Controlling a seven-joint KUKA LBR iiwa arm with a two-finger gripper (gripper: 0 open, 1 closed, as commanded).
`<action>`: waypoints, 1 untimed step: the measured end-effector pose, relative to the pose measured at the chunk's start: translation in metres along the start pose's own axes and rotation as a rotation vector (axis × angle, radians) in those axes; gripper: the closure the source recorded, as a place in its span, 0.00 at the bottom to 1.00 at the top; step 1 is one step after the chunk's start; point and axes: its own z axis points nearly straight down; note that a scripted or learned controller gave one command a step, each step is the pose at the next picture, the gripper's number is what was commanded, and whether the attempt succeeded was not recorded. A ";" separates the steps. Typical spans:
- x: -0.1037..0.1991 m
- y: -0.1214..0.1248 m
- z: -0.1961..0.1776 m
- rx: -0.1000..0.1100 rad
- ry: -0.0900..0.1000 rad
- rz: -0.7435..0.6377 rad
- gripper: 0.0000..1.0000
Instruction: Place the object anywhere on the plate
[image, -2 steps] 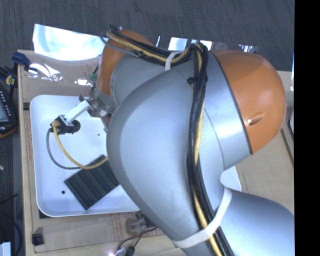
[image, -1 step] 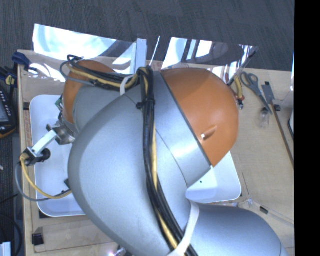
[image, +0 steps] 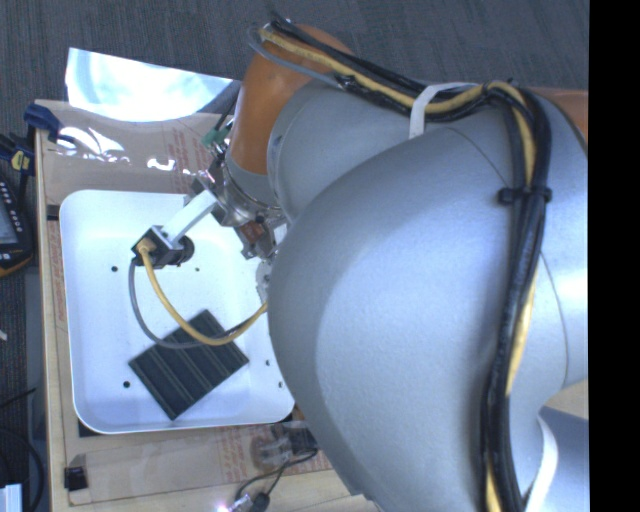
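**Desk:** What's the obj., and where is it?

**Photog:** A flat rectangular slab (image: 190, 365), dark grey and matte, ribbed w/ fine parallel grooves along its length. It lies flat on the floor of the white bin (image: 80, 300), turned on a diagonal. In the camera view it's below and a little left of the end effector (image: 248, 232), well apart from it.

**Desk:** Bin and bench, materials?

**Photog:** The bin is smooth white plastic, shallow, w/ rounded corners and a slight sheen. A few small dark dots mark its floor, left of and below the end effector. It sits on a pale wood-look surface (image: 150, 470) w/ faded reddish print. Grey, carpet-like texture shows beyond the surface, up and left of the end effector.

**Desk:** Arm pose?

**Photog:** The arm (image: 430, 300) comes in from the right, its smooth, rounded grey casing bulking across centre and right of the view. The orange band (image: 262, 100) sits just above the wrist. The wrist angles down and left, toward the bin's upper right part.

**Desk:** End effector open, closed, or holding anything?

**Photog:** Can't tell. It's over the bin's right side, mostly tucked behind the casing. The slab isn't in it.
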 end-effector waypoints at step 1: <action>-0.047 0.021 -0.041 0.002 -0.002 -0.089 0.00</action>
